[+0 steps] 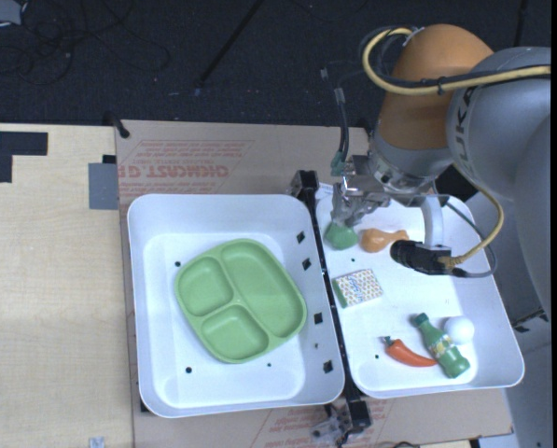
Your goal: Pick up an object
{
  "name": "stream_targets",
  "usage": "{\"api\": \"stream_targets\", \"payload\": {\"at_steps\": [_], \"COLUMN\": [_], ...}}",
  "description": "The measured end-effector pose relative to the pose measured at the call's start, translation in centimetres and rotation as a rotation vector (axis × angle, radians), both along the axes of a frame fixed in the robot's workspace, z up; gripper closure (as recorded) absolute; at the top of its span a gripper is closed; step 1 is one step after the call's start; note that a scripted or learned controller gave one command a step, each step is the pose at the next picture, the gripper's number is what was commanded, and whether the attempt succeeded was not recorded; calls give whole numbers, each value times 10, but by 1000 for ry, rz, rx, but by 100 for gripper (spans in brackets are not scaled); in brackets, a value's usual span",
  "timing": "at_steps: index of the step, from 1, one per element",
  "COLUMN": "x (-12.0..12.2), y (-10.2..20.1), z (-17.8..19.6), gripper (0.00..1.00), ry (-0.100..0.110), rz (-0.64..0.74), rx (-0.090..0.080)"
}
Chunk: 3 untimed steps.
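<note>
The gripper (345, 215) sits right over the green ball (341, 236), beside the orange pear (379, 240). I cannot tell its grip. The round ball could roll away.

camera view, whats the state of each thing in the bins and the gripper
green divided plate: flat in the left bin
patterned card: flat in the right bin
green bottle: on its side
red pepper: lying beside the bottle
green round object: under the gripper
</note>
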<state>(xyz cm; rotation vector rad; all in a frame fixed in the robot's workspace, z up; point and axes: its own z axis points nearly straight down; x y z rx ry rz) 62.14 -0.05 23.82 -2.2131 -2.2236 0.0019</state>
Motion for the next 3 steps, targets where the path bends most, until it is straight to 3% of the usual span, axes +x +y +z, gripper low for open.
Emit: {"api": "stream_targets", "payload": {"at_steps": [2,3], "x": [-21,-20], "y": [108,106], "z": [-23,-22], "gripper": [100,0], "ry": [2,1], "rz": [0,-3], "rx": [-1,-3]}}
